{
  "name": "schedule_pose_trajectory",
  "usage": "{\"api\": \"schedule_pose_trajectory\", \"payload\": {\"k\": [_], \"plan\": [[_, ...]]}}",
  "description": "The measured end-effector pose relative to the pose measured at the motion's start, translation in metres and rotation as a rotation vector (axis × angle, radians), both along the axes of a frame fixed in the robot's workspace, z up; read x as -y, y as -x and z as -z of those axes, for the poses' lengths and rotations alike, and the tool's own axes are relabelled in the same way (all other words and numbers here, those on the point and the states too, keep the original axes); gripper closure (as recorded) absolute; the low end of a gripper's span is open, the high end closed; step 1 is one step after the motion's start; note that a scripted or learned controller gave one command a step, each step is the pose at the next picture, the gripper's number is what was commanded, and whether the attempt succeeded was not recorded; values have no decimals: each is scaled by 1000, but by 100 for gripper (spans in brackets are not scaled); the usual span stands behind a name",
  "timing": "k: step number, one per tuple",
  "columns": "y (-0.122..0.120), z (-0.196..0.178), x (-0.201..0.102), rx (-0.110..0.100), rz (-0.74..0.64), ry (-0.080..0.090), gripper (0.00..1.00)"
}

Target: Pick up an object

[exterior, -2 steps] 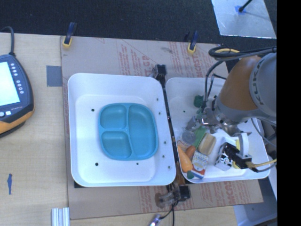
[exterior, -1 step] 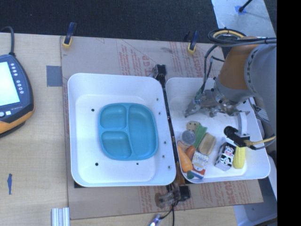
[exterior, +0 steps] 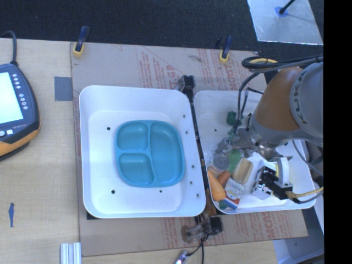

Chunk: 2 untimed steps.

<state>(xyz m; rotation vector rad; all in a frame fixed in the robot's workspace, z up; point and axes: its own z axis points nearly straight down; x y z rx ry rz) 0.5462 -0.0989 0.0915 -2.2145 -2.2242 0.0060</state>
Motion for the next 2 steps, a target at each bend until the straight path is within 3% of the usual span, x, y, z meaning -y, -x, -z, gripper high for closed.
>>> {"api": "schedule_pose_trajectory", "payload": {"k": [1,2], "plan": [[-1,-11,1,-1,-2,1,100],[-66,-101,-58,3,0,-2,100]]}}
